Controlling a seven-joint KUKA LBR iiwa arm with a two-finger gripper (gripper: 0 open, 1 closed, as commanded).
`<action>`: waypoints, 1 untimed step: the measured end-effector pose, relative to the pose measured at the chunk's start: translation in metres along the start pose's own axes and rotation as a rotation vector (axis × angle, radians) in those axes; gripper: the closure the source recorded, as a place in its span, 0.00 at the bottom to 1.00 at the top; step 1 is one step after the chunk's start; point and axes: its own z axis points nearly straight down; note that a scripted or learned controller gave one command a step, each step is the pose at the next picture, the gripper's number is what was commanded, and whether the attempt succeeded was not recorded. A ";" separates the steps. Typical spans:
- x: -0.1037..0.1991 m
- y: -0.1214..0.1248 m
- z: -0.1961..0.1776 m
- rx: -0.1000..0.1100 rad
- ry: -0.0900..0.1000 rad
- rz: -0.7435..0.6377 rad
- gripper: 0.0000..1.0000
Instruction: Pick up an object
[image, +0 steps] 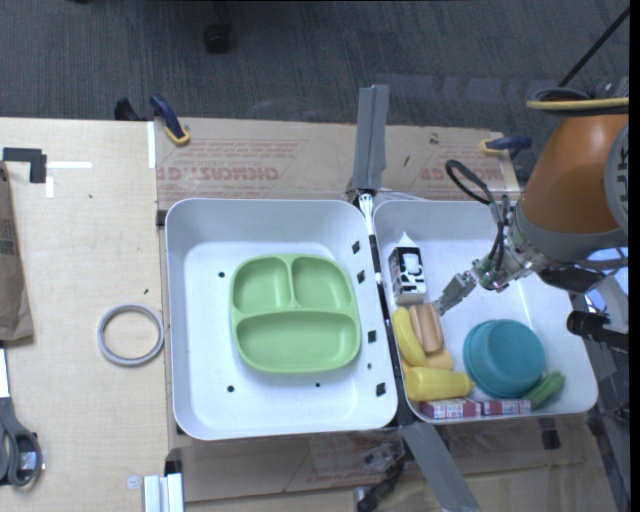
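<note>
Bins sit side by side in the middle of the frame, and my arm (575, 185) comes in from the upper right, grey with its orange band. My hand (455, 292) hangs over the right bin (450, 215), low and tilted toward the left, near its centre. I cannot tell whether it is parted or closed (it is small and blurred from up here), and nothing shows between its tips.

Just left of my hand, a small black and white carton (407, 274) lies against the right bin's left wall. Below it a banana (407, 337) and a sausage (427, 327) lie touching, side by side, with the sausage on the right. Under them is a yellow block (437, 382), and along the bottom edge a flat pink and white packet (470, 407). A teal bowl (505, 357) sits in the lower right part of this bin, and a green vegetable (547, 387) pokes out just beside it at lower right.

The left bin (190, 300) holds a green divided plate (295, 314), flat, in its middle.

On the bench (80, 250) at the left of the frame, a grey tape ring (131, 333) lies well apart from the bins. Scissors (18, 450) sit at the lower left corner.
</note>
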 end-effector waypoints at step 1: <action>0.019 0.002 0.000 0.002 0.001 0.166 0.00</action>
